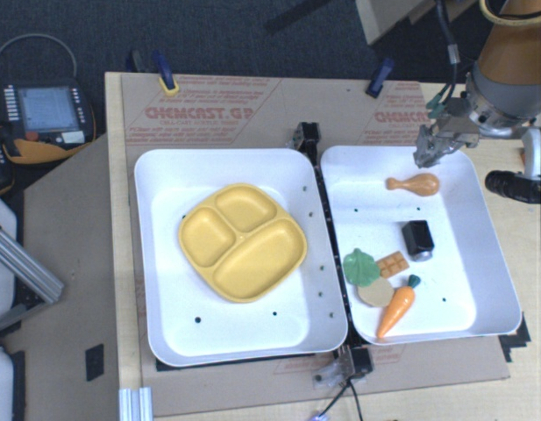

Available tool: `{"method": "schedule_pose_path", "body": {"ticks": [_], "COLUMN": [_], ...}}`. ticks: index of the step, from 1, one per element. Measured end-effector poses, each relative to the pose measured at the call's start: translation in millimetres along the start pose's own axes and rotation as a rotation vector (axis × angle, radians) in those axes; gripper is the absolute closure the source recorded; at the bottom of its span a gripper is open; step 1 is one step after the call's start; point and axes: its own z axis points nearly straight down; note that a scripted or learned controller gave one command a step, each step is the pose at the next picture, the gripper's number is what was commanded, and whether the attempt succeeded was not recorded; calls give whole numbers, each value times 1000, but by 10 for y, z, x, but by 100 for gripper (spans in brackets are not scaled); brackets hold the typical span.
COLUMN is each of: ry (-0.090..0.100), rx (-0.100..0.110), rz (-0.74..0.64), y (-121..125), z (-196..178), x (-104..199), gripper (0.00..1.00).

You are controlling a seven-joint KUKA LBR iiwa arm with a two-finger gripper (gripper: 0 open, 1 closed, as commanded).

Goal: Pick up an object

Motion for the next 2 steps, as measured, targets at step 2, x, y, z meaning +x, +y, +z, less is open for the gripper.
{"method": "schedule_pose_path", "body": {"ticks": [2], "ry": [0], "rx": [1], "rz": [-1], "y": [-158], "z": [245], "x": [1161], "gripper": [100]}}
